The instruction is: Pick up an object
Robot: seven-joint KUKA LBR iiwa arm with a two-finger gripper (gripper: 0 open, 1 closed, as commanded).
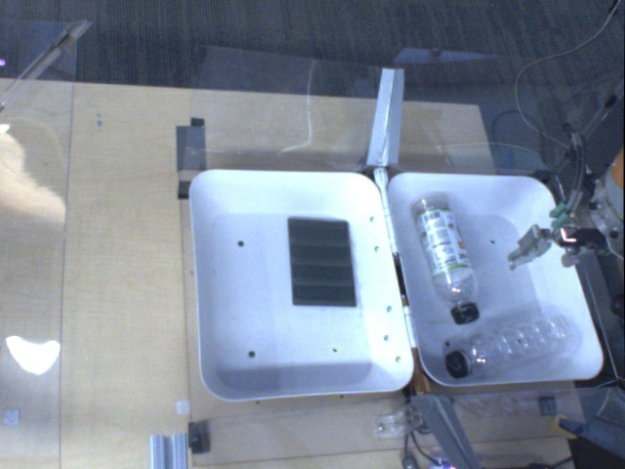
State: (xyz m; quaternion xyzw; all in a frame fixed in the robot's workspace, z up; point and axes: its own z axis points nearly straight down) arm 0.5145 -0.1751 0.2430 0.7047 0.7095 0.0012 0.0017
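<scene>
the gripper [532,246] hangs over the right bin [508,189], fingers apart and gripping nothing. the labelled bottle [444,255] lies just beside it, a clear bottle [508,345] nearer the front wall. i'd centre over one bottle's body, straddle across its width, then descend.

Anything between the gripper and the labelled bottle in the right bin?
No. In the camera view, only bare white bin floor separates the gripper from the labelled bottle.
</scene>
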